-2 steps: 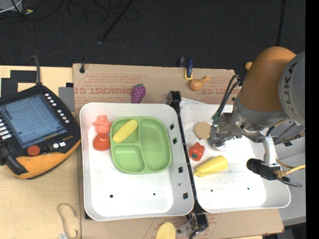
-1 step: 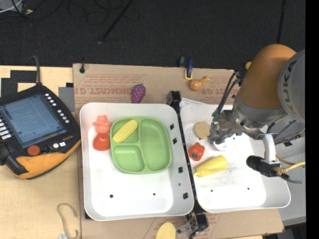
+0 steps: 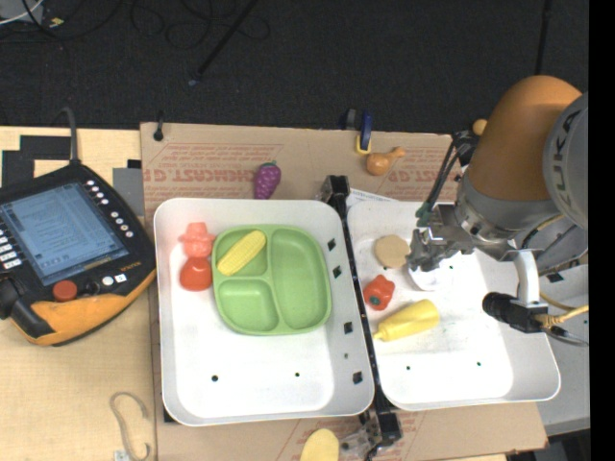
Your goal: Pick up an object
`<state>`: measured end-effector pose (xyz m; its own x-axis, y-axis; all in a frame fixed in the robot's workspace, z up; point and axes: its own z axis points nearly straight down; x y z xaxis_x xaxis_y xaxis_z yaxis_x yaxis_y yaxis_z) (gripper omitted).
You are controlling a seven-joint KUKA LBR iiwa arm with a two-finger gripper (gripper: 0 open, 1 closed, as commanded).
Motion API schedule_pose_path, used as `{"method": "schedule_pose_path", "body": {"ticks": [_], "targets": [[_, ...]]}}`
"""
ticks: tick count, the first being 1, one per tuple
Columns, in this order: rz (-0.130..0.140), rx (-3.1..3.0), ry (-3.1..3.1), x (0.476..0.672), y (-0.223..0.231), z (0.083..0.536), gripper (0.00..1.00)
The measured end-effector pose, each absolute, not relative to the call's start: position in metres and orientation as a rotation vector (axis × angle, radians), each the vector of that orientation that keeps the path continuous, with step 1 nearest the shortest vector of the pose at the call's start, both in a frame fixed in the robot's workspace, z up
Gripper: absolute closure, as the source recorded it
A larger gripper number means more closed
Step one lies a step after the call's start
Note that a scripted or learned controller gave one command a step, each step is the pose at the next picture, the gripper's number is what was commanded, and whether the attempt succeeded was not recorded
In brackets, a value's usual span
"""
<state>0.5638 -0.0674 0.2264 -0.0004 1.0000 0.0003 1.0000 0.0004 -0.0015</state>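
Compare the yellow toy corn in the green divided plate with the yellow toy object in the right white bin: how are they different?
The yellow toy corn lies in a compartment of the green divided plate, in the left white bin; the yellow toy object lies directly on the floor of the right white bin. The corn looks ridged, the other smooth. The corn's right end tilts up; the other's left end dips. Both are yellow and elongated.

We look down on a light wooden bench (image 3: 67,392) with a sheet of brown cardboard (image 3: 240,157) laid across it. Behind lies dark carpet (image 3: 288,46) crossed by black cables (image 3: 231,27). At the left sits a teach pendant (image 3: 62,248) — orange-trimmed, screen lit. The light is even — soft shadows.
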Motion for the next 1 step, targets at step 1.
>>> {"method": "schedule_pose_path", "body": {"ticks": [1], "targets": [[0.0, -2.221, -2.219, 0.5587, -0.064, 0.237, 1.0]]}}
